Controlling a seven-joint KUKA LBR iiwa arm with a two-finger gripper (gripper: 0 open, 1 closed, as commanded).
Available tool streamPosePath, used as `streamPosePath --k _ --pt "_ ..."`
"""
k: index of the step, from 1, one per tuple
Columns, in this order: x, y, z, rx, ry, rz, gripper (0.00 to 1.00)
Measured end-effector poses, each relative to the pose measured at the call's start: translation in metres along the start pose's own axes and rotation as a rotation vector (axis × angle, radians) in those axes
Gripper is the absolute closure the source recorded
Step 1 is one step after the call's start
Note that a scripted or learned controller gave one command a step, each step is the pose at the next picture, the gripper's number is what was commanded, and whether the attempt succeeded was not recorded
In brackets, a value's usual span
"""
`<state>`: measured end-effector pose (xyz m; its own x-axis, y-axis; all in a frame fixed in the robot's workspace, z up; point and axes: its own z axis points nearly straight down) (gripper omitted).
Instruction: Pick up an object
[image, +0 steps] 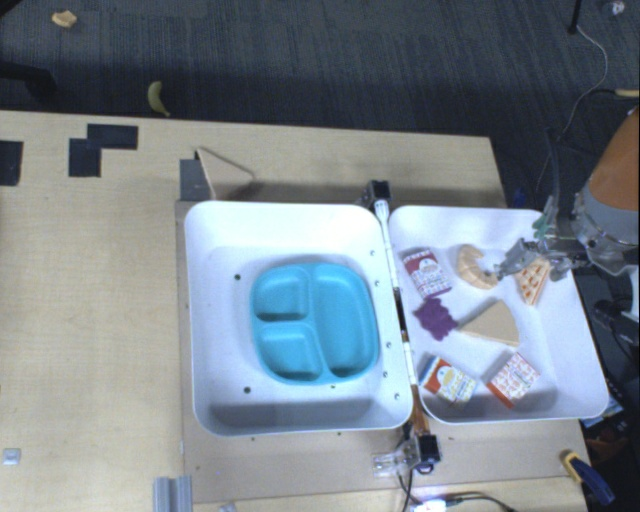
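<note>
My gripper (530, 262) hangs over the far right part of the right bin (590, 380), open, with nothing held between its fingers. It is just above an orange waffle piece (531, 285), and its left finger reaches toward a tan bread roll (474, 267). Further left in this bin lie a red and white carton (423, 270), a purple grape bunch (434, 317) and a pale cheese wedge (492, 325). Two small colourful cartons (448, 380) (513, 378) rest near the front wall.
The left bin (215, 300) holds a blue divided tray (313, 320). A ridge (397, 300) separates the two bins. The arm's grey wrist (610, 225) enters from the right. Cables and a connector (420, 455) sit at the bench front.
</note>
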<state>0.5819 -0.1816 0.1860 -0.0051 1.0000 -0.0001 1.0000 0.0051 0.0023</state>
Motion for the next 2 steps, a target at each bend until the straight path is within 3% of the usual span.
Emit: streamPosePath --k 1,2 --pt "-0.023 -0.05 0.089 -0.008 -0.003 0.002 0.0" --pt "-0.022 -0.048 0.077 -0.012 -0.003 -0.001 1.0"
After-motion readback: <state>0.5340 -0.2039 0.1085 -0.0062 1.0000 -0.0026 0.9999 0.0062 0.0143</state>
